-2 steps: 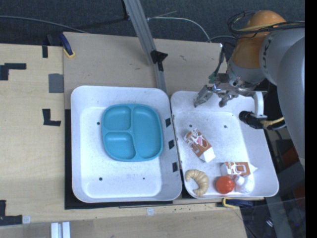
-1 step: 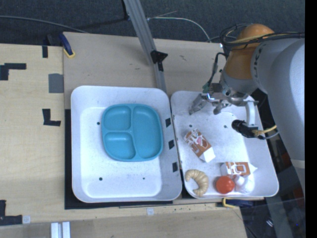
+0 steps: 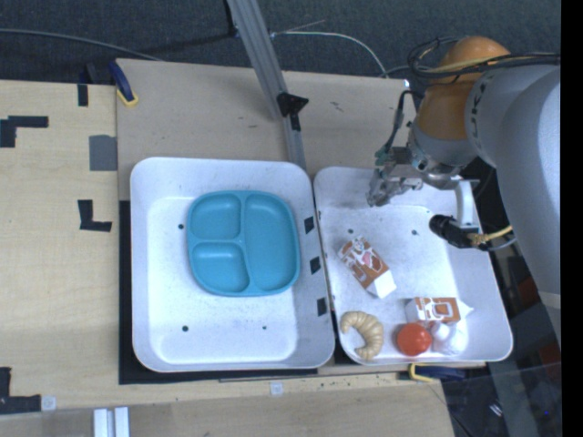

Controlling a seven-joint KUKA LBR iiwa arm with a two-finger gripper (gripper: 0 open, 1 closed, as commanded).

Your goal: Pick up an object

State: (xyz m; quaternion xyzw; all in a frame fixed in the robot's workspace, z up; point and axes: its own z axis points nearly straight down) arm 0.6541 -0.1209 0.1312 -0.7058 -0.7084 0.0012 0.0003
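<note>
- My wooden worktop (image 3: 55, 262) carries two white bins; dark carpet lies beyond.
- Left bin (image 3: 155, 335): a blue divided plate (image 3: 244, 242).
- Right bin (image 3: 487, 321): carton (image 3: 367, 267), croissant (image 3: 364, 332), tomato (image 3: 414, 339).
- My jaws (image 3: 384, 189) hover at its far edge; their spread I cannot tell.

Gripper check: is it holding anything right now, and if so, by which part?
Nothing is held. The gripper hangs over the right bin's far edge, apart from the carton.

One fixed camera above the bench (image 3: 209, 107) looks down aslant on both white bins (image 3: 146, 244).
</note>
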